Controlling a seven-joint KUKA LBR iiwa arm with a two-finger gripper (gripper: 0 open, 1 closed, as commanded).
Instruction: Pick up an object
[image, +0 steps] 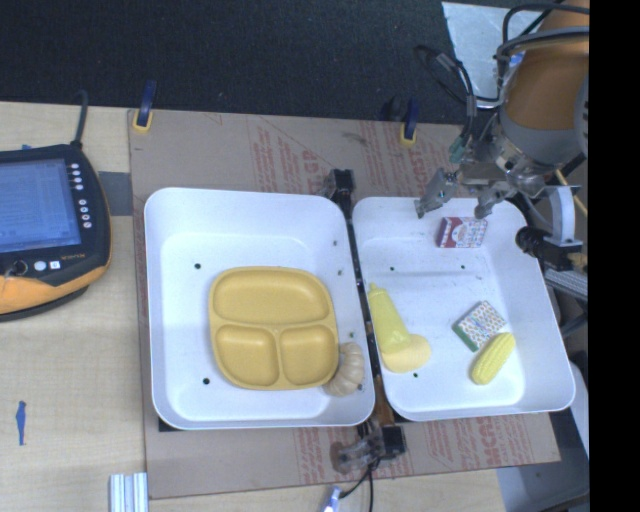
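The gripper (460, 200) hangs over the far edge of the right bin (530, 400), at about one o'clock in the view, its two fingers (432, 196) spread wide apart with nothing between them. Just below that gap, toward five o'clock from the gripper, a small red and white box (460, 233) lies flat on the bin floor, close to the fingers, though contact cannot be judged.

Further down the same bin, at four o'clock from the box, a green patterned packet (479, 324) lies tilted, and a yellow corn cob (492, 358) sits just beside it at its six o'clock, seeming to touch it. A pale yellow bottle (394, 331) lies along the bin's nine o'clock wall, its broad end pointing toward six.

The left bin (180, 240) carries a yellow divided tray (272, 326) near its middle. A beige shell (349, 370) rests against the tray's five o'clock corner.

On the bench at nine o'clock in the view sits a tablet (45, 225) with an orange underside
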